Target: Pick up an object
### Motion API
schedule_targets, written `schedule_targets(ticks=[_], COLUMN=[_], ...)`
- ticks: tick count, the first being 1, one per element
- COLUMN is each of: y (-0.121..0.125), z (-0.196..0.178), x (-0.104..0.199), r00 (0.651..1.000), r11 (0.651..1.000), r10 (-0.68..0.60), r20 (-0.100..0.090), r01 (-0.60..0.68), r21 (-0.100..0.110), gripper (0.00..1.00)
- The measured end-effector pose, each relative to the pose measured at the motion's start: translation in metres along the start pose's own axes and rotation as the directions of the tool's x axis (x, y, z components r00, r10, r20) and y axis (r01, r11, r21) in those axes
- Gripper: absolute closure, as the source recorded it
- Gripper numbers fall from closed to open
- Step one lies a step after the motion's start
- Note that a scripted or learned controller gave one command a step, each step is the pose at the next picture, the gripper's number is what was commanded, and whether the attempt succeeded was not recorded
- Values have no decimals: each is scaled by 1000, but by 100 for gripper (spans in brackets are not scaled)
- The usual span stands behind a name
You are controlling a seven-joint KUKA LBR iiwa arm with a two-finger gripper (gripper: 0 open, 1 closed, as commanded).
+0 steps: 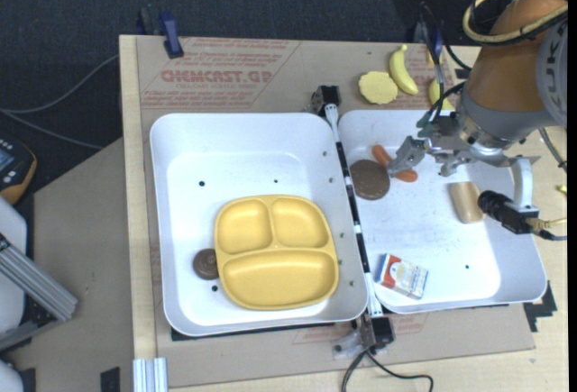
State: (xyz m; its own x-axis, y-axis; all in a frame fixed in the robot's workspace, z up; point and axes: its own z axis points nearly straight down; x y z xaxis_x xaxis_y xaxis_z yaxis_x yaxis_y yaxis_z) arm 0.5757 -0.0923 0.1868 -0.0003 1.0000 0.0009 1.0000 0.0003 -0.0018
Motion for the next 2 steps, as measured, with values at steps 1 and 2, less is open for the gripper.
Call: schedule_targets(ticks=[1, 2], y=[52, 93], z=[106, 101], x=[-34, -41], r00=[1000, 1000], r11=[1000, 1000], r10=[2, -2], r20=[2, 3], r01=[-2, 2], r21=[-5, -7], gripper=[0, 0])
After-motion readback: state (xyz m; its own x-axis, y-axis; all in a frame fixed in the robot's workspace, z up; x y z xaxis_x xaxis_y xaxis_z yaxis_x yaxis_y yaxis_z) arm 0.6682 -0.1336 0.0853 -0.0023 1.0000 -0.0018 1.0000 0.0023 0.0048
